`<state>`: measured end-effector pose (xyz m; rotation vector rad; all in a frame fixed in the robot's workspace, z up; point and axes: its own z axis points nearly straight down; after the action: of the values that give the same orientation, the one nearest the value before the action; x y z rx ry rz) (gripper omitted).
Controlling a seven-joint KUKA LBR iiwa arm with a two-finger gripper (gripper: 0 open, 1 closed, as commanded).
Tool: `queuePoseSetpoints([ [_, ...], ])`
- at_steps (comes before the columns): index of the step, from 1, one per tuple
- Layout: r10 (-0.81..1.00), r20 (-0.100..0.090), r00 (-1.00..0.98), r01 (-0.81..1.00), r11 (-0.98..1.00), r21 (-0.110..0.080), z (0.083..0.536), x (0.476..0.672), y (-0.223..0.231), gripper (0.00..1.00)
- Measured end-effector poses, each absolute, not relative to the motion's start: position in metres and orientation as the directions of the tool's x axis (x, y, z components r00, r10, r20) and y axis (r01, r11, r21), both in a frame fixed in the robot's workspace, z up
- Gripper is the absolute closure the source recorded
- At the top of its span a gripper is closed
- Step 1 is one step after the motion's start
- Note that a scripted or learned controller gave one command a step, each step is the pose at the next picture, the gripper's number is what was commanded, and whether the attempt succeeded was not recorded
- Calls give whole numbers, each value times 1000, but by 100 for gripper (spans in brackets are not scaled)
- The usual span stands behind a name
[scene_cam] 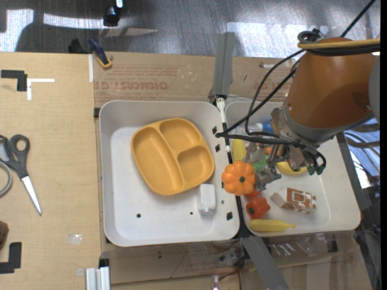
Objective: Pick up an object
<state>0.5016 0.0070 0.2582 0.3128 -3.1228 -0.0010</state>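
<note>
- Scissors: on the bench far left of the claw, partly cut off by the frame's left edge.
- Yellow divided plate: in the left bin, well left of the claw, fully visible.
- Small white block: left bin, just below the plate's lower right corner.
- Orange pumpkin: over the divider between the bins, just left of the claw.
- Corn cob: right bin, up and left of the claw, partly behind cables.
- Red pepper-like item: below the claw; form hard to make out.
- Claw: low in the right bin among the toys, mostly hidden under the orange wrist; opening and contact cannot be told.
- Banana: below the claw, near the bin's front edge.
- Second yellow item: just right of the claw, largely hidden by cables.
- Brown-and-white piece: down and right of the claw.
</note>
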Motion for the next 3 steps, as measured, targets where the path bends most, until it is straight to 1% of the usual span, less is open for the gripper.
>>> queuePoseSetpoints([
  [1, -384, -1, -923, -384, 923, 1, 294, 531, -32, 100],
  [2, -580, -3, -815, -580, 815, 0, 381, 573, -84, 100],
  [3, -685, 0, -729, -685, 729, 4, 208, 500, -99, 100],
])
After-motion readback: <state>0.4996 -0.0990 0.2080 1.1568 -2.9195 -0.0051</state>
